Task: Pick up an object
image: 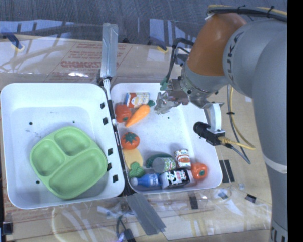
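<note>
You see two white bins side by side on the bench. The left bin [20,105] holds one thing, a green plate [68,160] with three parts, lying in its lower half.

The right bin [187,135] holds lots of toy food. Near its upper left corner there is a small carton [137,99] with a picture on it. Just under the carton lies an orange carrot [138,115] with a green end, tilted, and a red-orange piece [122,112] sits right beside it at the bin's left wall. A little lower you find a tomato [131,140] with a green top. Along the lower edge things are packed close: a pale yellow piece [133,158], a green leafy piece [137,170], a blue bottle [148,181], a green can [163,163], a red and white can [183,158], a black and white carton [177,177] and an orange-red pepper [199,171].

The gripper [164,104] hangs over the upper part of the right bin, coming in from the upper right of the frame. Its tip is just to the right of the carton and the carrot, very near them. You cannot tell if its fingers are spread or closed, and you see nothing held in it.

The middle of the right bin near the gripper is bare white floor. The big grey arm [252,59] with its orange band [214,42] covers the upper right of the frame. Clear plastic sheet [55,54] lies behind the bins.
</note>
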Controlling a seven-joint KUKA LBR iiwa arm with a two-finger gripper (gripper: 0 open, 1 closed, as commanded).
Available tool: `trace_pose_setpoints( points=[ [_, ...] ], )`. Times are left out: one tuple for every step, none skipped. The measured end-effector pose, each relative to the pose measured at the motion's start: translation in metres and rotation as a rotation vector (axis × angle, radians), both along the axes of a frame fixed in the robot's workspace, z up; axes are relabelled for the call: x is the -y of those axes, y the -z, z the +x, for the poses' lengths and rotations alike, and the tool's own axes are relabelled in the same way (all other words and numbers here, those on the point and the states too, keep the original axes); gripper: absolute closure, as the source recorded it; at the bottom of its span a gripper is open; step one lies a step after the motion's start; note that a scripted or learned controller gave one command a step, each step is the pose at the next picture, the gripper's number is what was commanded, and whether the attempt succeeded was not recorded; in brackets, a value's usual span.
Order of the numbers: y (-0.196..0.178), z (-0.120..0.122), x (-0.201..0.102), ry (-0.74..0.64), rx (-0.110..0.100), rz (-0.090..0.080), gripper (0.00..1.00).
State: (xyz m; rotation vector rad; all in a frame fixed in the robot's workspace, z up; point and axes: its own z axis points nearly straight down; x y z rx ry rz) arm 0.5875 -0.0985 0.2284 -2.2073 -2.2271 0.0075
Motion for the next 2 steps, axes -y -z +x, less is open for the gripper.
trace_pose_setpoints(
  points=[
    [0.066,0.049,0.006,-0.134,0.002,0.000,0.00],
    [0.139,0.027,-0.005,-0.162,0.001,0.001,0.00]
  ],
)
